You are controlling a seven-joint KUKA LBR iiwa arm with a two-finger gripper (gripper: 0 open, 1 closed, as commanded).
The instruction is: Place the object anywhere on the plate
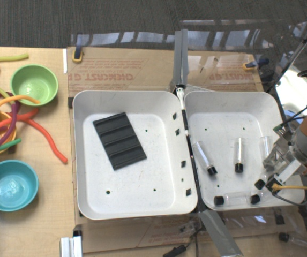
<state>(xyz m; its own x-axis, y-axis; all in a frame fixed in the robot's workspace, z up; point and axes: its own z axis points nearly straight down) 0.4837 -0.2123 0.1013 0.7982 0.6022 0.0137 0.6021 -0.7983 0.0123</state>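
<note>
While hovering at four o'clock over clear tubes (239,155), hand (275,167) grip untellable; needing grasp, then carrying to dark plate (119,141) at nine o'clock.

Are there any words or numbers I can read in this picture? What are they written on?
"CHEMCAST GP": printed in red, upside down, on the cardboard sheet behind the left white bin.
Smaller red lines under that word: too blurred to read.
Red print on the cardboard sheet behind the right white bin: too faint to read.
Clear tubes, black ridged plate, bowls: no writing that I can see.
</note>
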